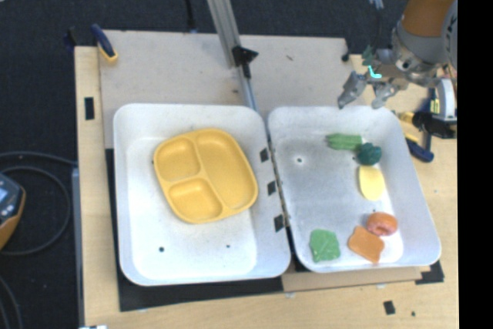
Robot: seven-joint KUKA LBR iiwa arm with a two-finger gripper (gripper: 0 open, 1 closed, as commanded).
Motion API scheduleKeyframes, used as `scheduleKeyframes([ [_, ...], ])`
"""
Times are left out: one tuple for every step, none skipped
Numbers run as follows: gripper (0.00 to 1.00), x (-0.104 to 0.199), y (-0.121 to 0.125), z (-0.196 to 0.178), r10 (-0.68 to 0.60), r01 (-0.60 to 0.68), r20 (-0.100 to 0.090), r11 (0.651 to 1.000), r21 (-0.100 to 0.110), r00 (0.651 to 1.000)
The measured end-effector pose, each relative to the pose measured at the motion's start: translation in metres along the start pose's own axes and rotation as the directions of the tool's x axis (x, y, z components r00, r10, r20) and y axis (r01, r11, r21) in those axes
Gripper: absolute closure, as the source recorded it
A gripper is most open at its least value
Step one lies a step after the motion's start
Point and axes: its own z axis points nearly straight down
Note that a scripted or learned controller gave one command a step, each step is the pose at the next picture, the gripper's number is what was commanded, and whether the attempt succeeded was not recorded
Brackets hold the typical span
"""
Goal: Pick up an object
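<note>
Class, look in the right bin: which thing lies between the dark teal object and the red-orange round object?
In the camera view, the pale yellow piece lies between the dark teal object and the red-orange round object.

We look down on two white bins. The left bin holds a yellow divided plate. The right bin holds small coloured objects along its right side. At upper right, the gripper hangs with fingers spread, holding nothing.
</note>
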Motion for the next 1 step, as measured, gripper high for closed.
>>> scheduleKeyframes([
  [0.00, 0.0001, 0.0007, -0.0015, 0.000, 0.000, 0.001, 1.000, -0.003, 1.000],
])
